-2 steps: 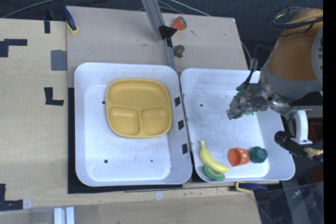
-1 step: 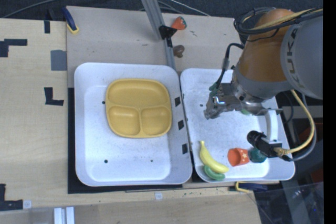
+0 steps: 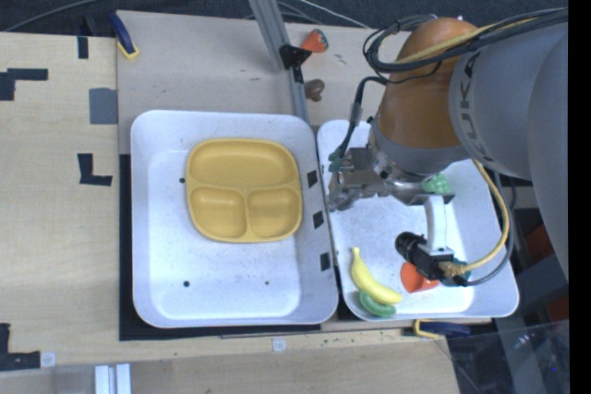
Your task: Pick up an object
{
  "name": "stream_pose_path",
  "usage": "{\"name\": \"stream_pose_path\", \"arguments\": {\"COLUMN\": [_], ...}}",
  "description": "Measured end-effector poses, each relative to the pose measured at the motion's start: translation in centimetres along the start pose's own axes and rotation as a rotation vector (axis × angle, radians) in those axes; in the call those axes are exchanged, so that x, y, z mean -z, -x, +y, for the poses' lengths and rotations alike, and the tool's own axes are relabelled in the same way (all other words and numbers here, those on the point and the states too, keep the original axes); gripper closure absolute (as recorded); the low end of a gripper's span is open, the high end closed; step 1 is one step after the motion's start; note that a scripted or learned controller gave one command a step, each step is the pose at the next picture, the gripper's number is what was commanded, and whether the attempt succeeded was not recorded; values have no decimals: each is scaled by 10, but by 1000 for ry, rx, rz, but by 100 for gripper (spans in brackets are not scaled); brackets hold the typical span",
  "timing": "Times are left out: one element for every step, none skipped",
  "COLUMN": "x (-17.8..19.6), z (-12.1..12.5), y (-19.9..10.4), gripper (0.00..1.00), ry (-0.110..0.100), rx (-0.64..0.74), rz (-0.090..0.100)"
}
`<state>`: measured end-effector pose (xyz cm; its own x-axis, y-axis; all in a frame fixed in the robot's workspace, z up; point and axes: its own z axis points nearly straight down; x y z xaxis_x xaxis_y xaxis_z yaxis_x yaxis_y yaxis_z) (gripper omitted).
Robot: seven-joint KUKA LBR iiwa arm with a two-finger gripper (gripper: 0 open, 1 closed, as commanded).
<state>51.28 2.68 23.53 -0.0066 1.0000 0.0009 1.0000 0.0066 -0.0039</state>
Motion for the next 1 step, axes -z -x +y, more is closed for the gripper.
{"name": "stream_pose_path", "arguments": {"x": [-8], "z": [7], "y": [-58], "gripper": [100], "ry": [1], "rx": [2], "rz": [0]}}
